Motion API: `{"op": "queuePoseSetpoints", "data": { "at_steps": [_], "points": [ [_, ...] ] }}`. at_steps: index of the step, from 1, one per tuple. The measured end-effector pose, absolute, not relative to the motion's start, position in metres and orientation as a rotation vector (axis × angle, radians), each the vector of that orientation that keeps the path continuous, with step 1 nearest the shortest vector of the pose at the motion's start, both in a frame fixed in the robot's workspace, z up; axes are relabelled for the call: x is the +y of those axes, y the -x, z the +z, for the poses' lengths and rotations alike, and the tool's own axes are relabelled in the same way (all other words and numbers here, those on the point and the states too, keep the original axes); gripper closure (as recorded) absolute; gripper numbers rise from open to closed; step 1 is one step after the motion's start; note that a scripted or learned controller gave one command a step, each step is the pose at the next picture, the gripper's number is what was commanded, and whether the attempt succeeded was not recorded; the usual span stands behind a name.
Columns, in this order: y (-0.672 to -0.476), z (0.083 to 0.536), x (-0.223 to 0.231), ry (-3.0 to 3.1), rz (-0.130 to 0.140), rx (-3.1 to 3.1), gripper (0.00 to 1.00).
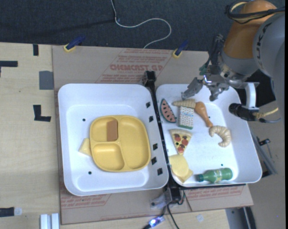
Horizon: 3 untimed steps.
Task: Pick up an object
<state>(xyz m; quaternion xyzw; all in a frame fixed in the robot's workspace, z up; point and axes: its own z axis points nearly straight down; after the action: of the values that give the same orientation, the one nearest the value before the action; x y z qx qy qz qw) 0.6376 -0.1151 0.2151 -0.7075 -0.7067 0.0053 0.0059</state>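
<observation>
Seen from above: gripper [204, 89] spread wide and holding nothing, poised over the back edge of the right bin [244, 163], just above a drumstick [201, 111] lying beside a cone [183, 103], a croissant [221, 135] nearby. Probably toy food: light, stiff, smooth plastic, likely to skid. Best pinched across the drumstick's thin shank, well clear of its neighbours.

Gripper [204, 90] open over right bin [246, 149] far edge. Directly below jaws: cone [183, 103], drumstick [203, 113], cracker [185, 117] packed close; watermelon slice [168, 111] to their left. Bare floor lies between pizza slice [180, 140], croissant [221, 135] and green bottle [214, 176], nearer the camera than the jaws.
</observation>
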Motion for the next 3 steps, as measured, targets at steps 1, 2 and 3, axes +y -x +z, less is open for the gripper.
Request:
{"op": "queuePoseSetpoints", "data": {
  "at_steps": [1,2,3],
  "points": [
    [-0.64,0.224,-0.115,2.219,0.002,-2.222,0.0],
    [-0.642,0.161,-0.112,2.217,0.006,-2.222,0.0],
    [-0.639,0.118,-0.111,2.217,0.006,-2.222,0.0]
  ]
}}
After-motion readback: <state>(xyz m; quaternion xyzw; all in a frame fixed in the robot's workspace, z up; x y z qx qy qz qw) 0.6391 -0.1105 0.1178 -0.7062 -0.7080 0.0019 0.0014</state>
